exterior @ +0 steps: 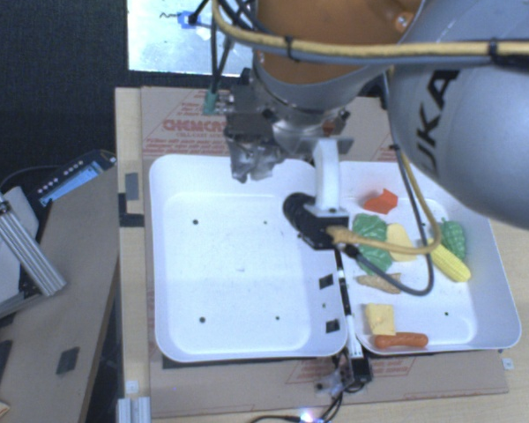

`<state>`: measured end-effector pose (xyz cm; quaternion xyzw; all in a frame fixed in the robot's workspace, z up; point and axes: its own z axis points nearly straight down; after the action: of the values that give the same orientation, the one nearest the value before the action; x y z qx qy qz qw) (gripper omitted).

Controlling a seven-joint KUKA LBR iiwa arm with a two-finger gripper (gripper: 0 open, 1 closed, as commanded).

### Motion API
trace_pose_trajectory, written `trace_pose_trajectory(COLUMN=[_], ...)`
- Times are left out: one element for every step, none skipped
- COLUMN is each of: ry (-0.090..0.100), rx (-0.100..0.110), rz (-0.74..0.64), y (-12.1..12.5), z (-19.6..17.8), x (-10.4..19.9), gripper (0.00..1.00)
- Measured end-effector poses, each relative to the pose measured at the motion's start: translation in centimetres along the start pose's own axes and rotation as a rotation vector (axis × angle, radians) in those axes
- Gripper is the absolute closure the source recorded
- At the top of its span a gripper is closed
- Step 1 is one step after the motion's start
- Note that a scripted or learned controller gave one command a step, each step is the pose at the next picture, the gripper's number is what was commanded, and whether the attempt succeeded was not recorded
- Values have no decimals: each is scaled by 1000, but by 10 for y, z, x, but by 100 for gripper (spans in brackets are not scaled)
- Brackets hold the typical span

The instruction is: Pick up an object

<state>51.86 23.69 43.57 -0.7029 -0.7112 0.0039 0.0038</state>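
The KUKA arm's gripper (251,159), its grasp state impossible to tell, hangs over the left bin (238,271) while toy foods including an orange carrot (400,341) lie in the right bin (485,311), likely demanding a centred descent.

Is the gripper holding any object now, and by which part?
It cannot be told. The gripper hangs over the left bin's far edge, blurred.
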Motion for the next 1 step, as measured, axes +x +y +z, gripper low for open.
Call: trace_pose_trajectory(ry=[2], rx=[-23], rz=[12], y=[105], z=[-56], x=[-5], gripper=[100])
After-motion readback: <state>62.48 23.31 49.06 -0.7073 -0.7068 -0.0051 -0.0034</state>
